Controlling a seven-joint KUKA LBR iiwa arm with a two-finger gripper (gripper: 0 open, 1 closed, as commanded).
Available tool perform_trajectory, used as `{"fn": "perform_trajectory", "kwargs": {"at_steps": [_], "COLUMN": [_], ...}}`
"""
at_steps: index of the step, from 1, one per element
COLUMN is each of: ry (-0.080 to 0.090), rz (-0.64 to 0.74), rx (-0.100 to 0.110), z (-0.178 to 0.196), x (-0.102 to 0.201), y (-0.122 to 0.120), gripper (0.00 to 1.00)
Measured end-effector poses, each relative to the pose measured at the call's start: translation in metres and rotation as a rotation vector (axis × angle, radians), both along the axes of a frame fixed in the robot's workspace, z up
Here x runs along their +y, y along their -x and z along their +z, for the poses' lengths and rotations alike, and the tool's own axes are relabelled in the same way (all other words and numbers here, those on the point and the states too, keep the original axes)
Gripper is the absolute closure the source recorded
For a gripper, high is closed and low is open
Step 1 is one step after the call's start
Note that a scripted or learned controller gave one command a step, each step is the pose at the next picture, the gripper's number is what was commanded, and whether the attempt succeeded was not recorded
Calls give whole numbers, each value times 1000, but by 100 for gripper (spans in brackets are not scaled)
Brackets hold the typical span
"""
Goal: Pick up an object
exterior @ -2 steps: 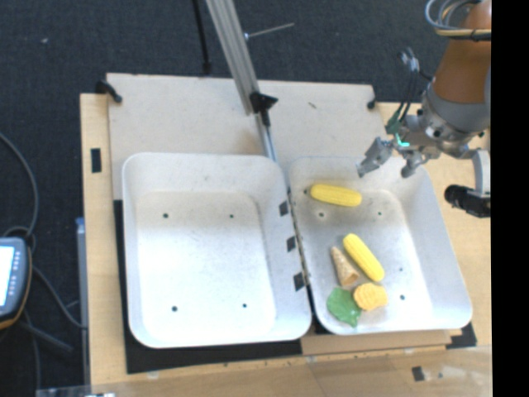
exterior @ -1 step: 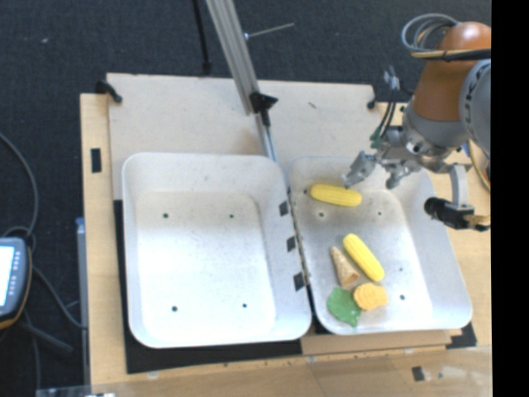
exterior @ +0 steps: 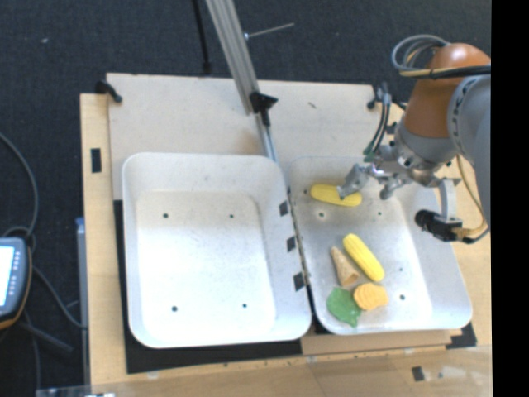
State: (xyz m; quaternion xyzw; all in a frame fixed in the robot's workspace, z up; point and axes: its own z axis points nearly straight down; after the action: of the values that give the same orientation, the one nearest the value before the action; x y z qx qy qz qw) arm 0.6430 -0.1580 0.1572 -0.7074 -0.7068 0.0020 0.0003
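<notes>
Yellow banana (exterior: pixel 335 195) lying flat near the far end of the right bin (exterior: pixel 430 292), long axis roughly across the bin, right tip touching or just under one gripper finger. Gripper (exterior: pixel 370 182) low over the bin's far end, fingers spread: one finger at the banana's right tip, the other further right, over bare bin floor. Nothing between the fingers; banana not gripped. Grey arm (exterior: pixel 463 122) with orange band (exterior: pixel 438 89) reaching in from the right, cables looped above the wrist.

Nearer in the same bin, well apart from the banana: corn cob (exterior: pixel 363 256), yellow, lying on a slant. Just left of it and touching, tan wedge-shaped piece (exterior: pixel 342 265). Below these, small orange item (exterior: pixel 370 297) beside a green leafy item (exterior: pixel 341 306), both close to the bin's near wall.

Left bin (exterior: pixel 207 246) side by side with the right one, rims meeting at centre. Metal post (exterior: pixel 235 48) rising from behind the bins. Bench top (exterior: pixel 190 114) pale, dark floor around.
</notes>
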Motion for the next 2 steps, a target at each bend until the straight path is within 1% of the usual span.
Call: {"fn": "perform_trajectory", "kwargs": {"at_steps": [1, 2], "ry": [0, 0], "rz": [-1, -3], "rx": [1, -8], "z": [-53, -37], "x": [-1, -3], "y": [1, -1], "gripper": [0, 100]}}
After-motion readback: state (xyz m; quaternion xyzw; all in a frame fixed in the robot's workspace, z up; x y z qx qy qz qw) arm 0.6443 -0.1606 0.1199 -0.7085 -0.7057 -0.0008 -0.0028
